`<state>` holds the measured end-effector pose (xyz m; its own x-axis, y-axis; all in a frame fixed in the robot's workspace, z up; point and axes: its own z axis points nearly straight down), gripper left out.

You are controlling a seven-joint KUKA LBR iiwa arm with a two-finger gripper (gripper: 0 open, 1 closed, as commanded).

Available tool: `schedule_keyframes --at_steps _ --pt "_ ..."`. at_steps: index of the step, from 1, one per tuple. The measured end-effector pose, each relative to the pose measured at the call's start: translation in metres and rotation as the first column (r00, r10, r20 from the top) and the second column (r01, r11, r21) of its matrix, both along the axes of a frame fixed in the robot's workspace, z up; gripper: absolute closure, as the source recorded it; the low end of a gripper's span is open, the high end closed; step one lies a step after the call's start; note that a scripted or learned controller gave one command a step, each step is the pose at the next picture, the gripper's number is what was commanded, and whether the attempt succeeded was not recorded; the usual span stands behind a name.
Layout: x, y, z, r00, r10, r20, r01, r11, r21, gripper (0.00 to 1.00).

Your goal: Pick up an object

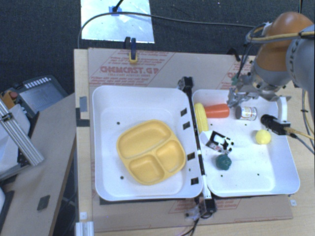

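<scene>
My gripper (235,100) hangs over the far part of the right bin (283,181), just above the gap between an orange carrot-shaped piece (215,111) and a small silver can (246,113) lying on its side. A yellow corn cob (200,117) lies along the bin's left wall. Nearer the front are a black-and-white toy (219,142), a dark green ball (224,162) and a yellow ball (263,137). Nothing is visibly held.
The left bin (108,102) holds a yellow compartment plate (150,151). A black divider (193,132) runs between the two bins. The near right part of the right bin is bare white floor.
</scene>
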<state>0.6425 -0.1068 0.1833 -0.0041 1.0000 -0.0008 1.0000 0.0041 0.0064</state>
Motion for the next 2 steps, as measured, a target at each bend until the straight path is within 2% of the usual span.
schedule_keyframes --at_steps 1,2 --pt "-0.007 -0.003 0.049 1.0 -0.002 0.0 0.002 1.0 0.0 1.0" --pt "-0.006 -0.003 0.074 1.0 0.0 -0.002 0.0 1.0 0.0 1.0"
